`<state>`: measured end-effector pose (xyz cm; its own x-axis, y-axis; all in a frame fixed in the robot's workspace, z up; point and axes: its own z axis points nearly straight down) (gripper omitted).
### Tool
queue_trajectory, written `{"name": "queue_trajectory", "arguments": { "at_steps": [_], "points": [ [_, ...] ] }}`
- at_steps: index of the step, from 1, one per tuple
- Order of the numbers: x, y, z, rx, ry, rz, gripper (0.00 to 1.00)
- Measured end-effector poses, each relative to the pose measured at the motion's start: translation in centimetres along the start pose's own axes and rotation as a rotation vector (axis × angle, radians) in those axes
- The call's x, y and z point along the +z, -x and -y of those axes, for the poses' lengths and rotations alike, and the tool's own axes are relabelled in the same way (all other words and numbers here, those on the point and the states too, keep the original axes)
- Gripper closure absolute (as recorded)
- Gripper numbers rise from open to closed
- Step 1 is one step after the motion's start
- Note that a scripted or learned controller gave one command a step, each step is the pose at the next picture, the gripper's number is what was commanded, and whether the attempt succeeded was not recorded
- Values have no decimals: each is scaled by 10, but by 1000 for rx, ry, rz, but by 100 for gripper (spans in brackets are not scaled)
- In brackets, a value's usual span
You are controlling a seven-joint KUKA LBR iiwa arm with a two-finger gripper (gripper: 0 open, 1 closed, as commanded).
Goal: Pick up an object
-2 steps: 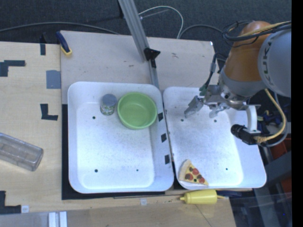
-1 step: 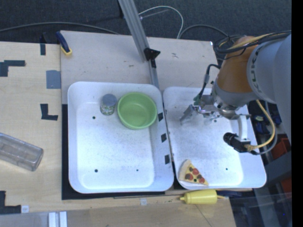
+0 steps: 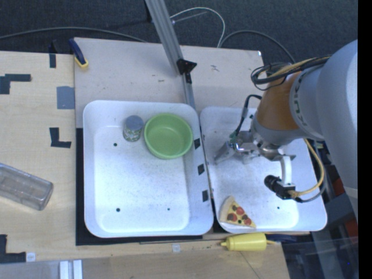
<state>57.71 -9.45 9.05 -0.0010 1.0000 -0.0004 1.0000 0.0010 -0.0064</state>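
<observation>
So at this point the arm was reaching in over the right bin [image 3: 308, 214], with the gripper [image 3: 224, 153] sitting low near that bin's left wall, roughly halfway along it. The fingers looked spread a little, pointing toward the divider, and there was nothing between them as far as I could see. Just bare bin floor under the tips.

The closest thing to grab was the pizza slice [image 3: 236, 212], lying flat in the right bin's near-left corner, clearly apart from the gripper. The left bin [image 3: 93, 173] had a green bowl [image 3: 168, 135] up by its far-right corner, with a small can [image 3: 133, 128] just beside it on the bowl's left. A yellow bottle [image 3: 247, 242] was lying on the bench outside the right bin, against its near edge.

My take: the pizza was the sensible target. It's flat, so the fingers would need to come down nearly vertical, open wider than the slice, and get right to the floor before closing. I'd line the jaws across the narrower part. The corner walls are the risk, since a finger could catch the rim or shove the slice up the wall.
</observation>
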Motion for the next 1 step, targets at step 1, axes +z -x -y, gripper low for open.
{"name": "queue_trajectory", "arguments": {
  "at_steps": [1],
  "points": [
    [-13,-1,-1,-2,3,-2,100]
  ]
}}
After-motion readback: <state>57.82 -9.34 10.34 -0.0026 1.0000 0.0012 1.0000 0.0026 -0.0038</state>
